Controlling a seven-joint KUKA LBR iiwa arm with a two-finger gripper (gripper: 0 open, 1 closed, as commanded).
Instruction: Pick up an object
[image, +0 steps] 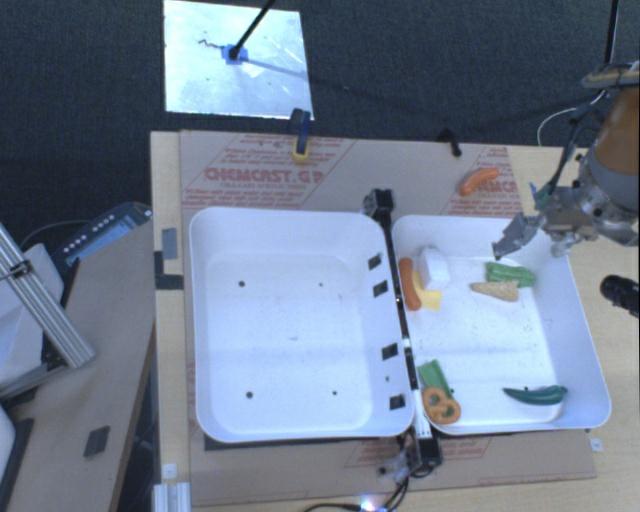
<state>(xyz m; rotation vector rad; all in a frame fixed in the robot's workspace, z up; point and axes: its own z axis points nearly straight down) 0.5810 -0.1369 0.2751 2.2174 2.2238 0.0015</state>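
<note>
Gripper (512, 240) above right bin's (575, 330) far edge, near green piece (510, 272); finger spacing cannot be told. Left bin (290, 320) beside it.

The bench (250, 160) bears two white bins (290, 320) and an orange toy (479, 181).

Both bins are plain white: the left bin (290, 330) is bare white with a few small dark dots, while the right bin (560, 330) holds the colour. Inside the right bin lie a white block (434, 266), a yellow piece (429, 298) and an orange-red stick (408, 283) by its left wall. A bright green piece (510, 272) and a tan piece (495, 291) sit nearer its far edge. A dark green pepper (535, 395) and an orange ring (441, 406) lie by its near wall. Behind the right bin, an orange piece (479, 181) rests on brown board with red lettering (262, 172).
</note>
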